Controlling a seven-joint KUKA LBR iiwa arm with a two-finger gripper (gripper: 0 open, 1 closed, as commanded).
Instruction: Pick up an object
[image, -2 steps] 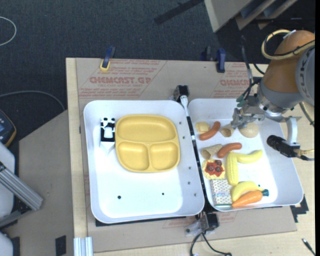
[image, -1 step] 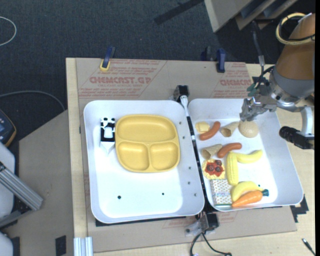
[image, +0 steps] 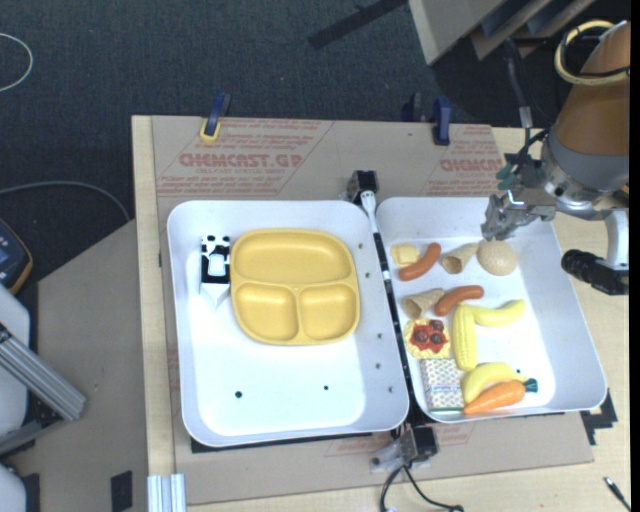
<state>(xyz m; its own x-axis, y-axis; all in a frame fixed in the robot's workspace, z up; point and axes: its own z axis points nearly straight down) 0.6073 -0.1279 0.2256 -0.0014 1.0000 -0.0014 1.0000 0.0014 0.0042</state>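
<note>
The right bin (image: 570, 330) holds several toy foods: two sausages (image: 420, 262) (image: 459, 297), a round beige bun (image: 497, 258), a corn cob (image: 465, 337), bananas (image: 500, 314) (image: 487, 377), a carrot (image: 494, 396), a small fruit tart (image: 429, 338) and a wafer (image: 440, 380). My gripper (image: 497, 228) hangs at the bin's far right part, just above the beige bun, with nothing visibly held. The arm with its orange band (image: 595, 85) comes in from the upper right.
The left bin (image: 200, 370) carries a yellow three-compartment plate (image: 295, 285) and a small black-and-white tag (image: 215, 262). Clamps (image: 211, 128) (image: 441, 120) sit on the board's far edge. A black part (image: 590, 270) juts in at the right bin's right rim.
</note>
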